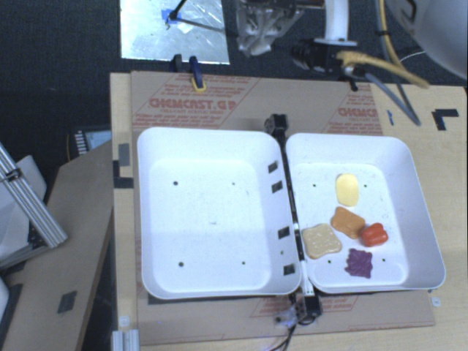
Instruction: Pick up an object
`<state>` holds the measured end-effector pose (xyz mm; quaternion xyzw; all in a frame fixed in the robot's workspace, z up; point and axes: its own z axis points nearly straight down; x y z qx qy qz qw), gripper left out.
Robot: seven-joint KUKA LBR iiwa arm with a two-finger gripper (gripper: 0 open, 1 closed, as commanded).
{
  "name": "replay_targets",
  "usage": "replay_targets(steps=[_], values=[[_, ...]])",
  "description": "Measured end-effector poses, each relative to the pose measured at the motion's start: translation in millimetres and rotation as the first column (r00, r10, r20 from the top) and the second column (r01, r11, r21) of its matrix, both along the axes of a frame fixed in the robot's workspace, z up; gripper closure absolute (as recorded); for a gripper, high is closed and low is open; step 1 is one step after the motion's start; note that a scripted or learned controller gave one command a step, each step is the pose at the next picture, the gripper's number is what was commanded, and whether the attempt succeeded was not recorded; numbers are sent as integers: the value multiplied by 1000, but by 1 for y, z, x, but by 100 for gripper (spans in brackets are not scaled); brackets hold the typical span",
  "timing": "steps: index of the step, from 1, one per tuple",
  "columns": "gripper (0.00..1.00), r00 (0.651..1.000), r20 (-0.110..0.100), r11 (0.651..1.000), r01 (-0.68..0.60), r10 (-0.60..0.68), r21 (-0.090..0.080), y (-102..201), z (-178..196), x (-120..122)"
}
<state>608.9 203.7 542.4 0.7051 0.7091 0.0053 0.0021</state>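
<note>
Gripper (257,41) well apart from toys (349,225)

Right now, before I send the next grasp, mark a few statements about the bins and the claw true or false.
1. All the items lie in the right bin. True.
2. The purple piece touches the yellow piece. False: they lie apart, with the orange piece between them.
3. The claw hangs above the bins' far side, over no item. True.
4. The red piece sits in the left bin. False: right bin, beside the orange piece.
5. The tan bread-shaped piece lies near the divider. True.
</note>
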Motion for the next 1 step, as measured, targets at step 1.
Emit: replay_targets(steps=[1], values=[[100, 1000, -22, 1000, 0, 0, -8, 32, -135, 44]])
